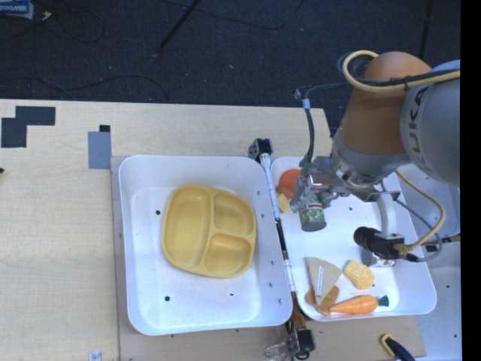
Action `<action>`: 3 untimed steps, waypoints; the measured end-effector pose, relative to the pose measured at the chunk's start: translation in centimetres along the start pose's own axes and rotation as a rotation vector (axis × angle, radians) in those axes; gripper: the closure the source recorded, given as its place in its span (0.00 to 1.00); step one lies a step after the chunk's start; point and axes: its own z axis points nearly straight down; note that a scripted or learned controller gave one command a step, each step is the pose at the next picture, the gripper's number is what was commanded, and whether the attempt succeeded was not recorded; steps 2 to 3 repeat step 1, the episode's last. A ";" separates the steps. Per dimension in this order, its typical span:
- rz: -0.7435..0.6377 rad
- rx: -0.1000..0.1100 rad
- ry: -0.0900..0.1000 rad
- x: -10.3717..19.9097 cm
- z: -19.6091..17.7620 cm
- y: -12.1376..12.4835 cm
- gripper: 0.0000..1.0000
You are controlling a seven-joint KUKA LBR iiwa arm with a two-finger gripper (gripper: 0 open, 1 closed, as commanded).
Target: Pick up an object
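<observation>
Hand directly over green can

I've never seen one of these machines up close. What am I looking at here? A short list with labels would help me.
arm: grey with an orange band, reaching in from the right over the right bin
gripper: low over the right bin's upper left part, at a small green can
green can: just under the gripper
left bin: holds a yellow divided tray
right bin: holds toy food
toy food: carrot, corn cob, orange-red round piece
grasp: cannot tell from this view
</observation>
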 end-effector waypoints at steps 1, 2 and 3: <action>0.000 -0.001 0.000 1.9 0.2 1.3 1.00; 0.000 -0.001 0.000 1.9 0.2 1.3 1.00; 0.000 -0.001 0.000 1.9 0.2 1.3 1.00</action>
